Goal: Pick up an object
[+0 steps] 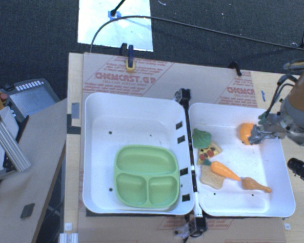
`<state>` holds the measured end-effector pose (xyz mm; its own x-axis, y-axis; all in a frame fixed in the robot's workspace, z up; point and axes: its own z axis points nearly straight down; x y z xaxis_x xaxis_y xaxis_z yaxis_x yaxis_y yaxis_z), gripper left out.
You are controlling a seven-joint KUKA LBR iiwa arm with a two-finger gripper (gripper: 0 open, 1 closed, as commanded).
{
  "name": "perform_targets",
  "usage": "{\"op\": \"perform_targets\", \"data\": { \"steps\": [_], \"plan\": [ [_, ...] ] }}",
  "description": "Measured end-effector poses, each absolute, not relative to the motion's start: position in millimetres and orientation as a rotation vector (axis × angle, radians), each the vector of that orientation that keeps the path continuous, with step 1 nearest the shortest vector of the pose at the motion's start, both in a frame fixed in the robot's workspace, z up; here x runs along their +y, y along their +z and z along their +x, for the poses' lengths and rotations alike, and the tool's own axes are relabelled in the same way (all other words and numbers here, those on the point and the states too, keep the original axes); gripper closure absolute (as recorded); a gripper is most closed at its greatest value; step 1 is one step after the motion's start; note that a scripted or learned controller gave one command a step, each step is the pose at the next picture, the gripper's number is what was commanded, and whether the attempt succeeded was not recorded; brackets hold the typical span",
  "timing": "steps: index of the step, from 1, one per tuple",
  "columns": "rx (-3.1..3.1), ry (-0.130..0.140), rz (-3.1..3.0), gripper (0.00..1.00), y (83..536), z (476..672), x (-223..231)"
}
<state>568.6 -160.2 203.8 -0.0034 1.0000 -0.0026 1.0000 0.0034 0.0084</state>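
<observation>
An orange, round fruit [245, 132] sits at the far right of the right bin [280, 203]. My gripper [256, 136] is right against the fruit's right side, partly covering it. Whether the fruit is gripped or merely touched is unclear. Other toy foods lie in the same bin: a green leafy piece [201, 138], a pizza slice [209, 153], a carrot [225, 170] lying over a toast slice [211, 178], and a tan drumstick [256, 185].
The left bin [137, 103] holds a green divided plate [147, 175] at its front. A black clip strip [187, 146] runs along the seam between the bins. The arm's grey body [301, 109] hangs over the right bin's far right edge.
</observation>
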Motion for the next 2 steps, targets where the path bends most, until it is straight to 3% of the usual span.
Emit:
{"op": "perform_targets", "data": {
  "steps": [1, 2],
  "plan": [
    [2.224, 0.002, 2.216, 1.00, 209.2, 569.5, -160.4],
    [2.232, 0.005, 2.210, 1.00, 211.5, 572.4, -96.2]
  ]
}}
